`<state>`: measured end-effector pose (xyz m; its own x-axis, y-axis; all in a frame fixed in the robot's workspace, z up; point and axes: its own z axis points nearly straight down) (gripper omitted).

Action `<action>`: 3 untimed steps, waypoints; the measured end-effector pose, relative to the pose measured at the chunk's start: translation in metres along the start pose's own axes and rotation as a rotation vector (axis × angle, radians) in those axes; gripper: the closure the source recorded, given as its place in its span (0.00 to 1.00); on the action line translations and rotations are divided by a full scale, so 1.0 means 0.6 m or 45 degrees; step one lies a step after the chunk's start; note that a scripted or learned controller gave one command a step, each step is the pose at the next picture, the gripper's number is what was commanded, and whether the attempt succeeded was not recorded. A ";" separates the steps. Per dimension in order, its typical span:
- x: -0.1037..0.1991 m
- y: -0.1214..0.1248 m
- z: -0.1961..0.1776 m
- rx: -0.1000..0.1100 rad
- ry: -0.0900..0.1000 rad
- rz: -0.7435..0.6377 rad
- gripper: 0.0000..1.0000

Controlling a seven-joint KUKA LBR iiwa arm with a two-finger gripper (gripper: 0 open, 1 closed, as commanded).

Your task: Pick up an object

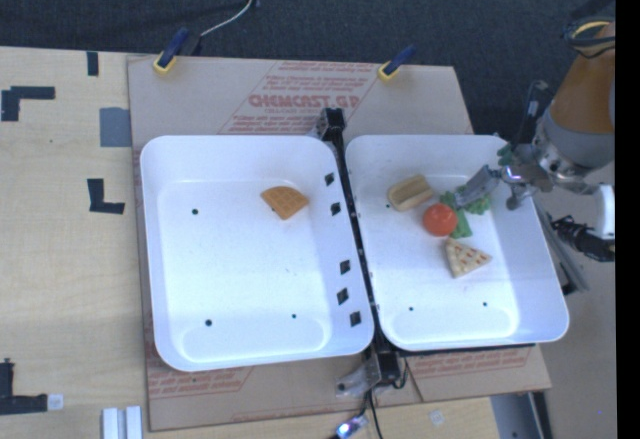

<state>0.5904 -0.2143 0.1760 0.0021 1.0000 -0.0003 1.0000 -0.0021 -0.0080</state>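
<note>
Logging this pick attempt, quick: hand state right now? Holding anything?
Hand: over the right bin near the green item; open or closed cannot be told, no object visibly held.

A pale wooden bench (60, 257) carries a brown cardboard sheet (290, 97) held at its far edge by two clamps (172, 49). On the sheet, two white bins sit touching: the left bin (165, 257), the right bin (520, 317).
</note>
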 end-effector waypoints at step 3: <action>0.168 0.129 -0.303 -0.016 0.003 -0.014 1.00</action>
<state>0.6697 -0.1137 0.3569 -0.0092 1.0000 0.0020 0.9999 0.0091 0.0045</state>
